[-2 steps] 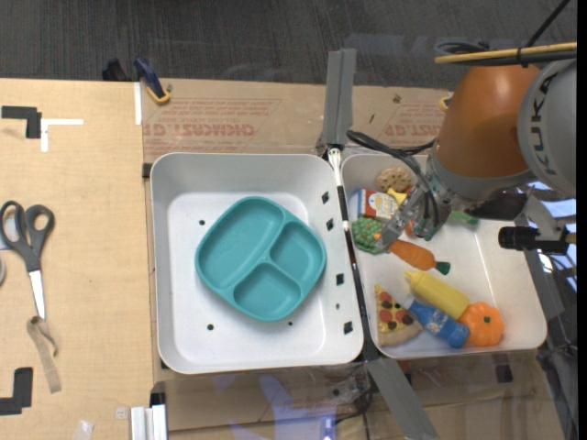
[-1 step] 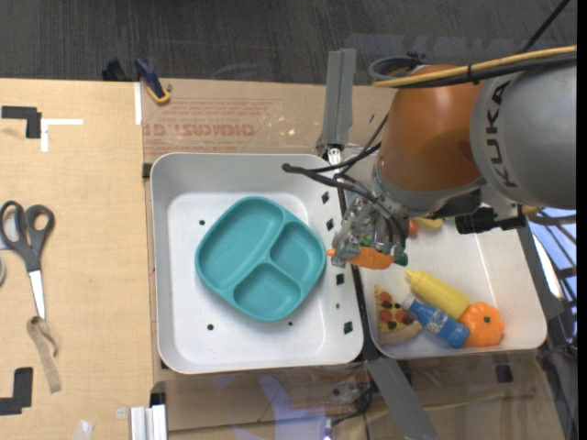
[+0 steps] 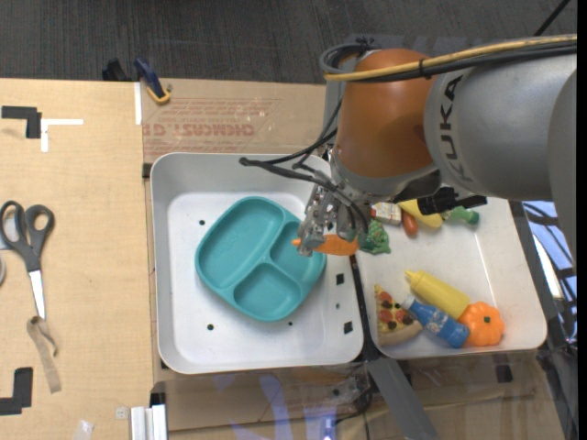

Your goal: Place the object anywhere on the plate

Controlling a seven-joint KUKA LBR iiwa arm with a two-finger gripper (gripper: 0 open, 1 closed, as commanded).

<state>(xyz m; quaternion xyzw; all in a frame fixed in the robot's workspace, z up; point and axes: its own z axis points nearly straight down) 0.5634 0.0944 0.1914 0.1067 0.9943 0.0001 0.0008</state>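
Now the tool is clamped on the orange object — carry step — with the teal plate just left, awaiting release.

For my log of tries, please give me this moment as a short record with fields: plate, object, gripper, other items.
plate: teal divided plate, lying in the left bin
object: orange carrot-like piece, at the plate's right rim, under the gripper
gripper: above the plate's right edge; whether it grips the piece cannot be told
right bin: broccoli, pizza slice, yellow bottle, small pumpkin
outside bins: scissors
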